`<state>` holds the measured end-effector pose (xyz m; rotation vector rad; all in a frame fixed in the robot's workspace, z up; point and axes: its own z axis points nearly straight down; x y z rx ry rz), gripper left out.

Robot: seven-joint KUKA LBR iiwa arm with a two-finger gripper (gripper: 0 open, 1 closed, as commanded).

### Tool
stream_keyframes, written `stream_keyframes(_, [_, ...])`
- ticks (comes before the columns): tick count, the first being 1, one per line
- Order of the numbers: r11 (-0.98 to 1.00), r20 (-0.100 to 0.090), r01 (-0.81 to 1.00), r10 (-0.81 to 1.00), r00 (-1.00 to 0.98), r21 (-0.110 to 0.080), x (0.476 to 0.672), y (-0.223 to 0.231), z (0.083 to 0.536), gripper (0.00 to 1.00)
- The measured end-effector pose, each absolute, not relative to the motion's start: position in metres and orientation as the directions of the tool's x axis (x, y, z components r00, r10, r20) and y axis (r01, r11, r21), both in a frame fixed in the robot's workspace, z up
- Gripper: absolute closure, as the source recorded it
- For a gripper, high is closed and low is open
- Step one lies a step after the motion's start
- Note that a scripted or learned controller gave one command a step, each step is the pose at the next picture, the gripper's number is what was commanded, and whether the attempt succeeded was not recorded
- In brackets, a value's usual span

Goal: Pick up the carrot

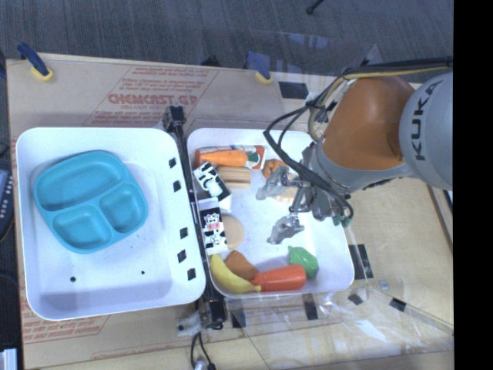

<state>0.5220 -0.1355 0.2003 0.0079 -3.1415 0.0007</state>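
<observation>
1. The carrot (222,158) was a long orange piece with a green end on its right, lying flat along the far wall of the right bin (339,241)
2. Just in front of the carrot lay a pale tan bread-like piece (237,176), and a black-and-white carton (209,179) was beside it at the left
3. The tool (279,206) hung over the middle of the right bin, well apart from the carrot; its two metal fingers stood spread apart with nothing between them
4. Near the front wall of this bin were a banana (229,279), a red pepper (282,277) and a green vegetable (305,259)
5. The left bin (46,284) carried a blue divided plate (89,200)
6. Both bins stood on the tabletop (115,91)
</observation>
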Motion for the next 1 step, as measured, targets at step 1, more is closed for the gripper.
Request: stream_keyframes(1, [0.998, 0.007, -0.066, -0.066, -0.998, 0.003, 0.5805, -0.1666, 0.1047, 0.0])
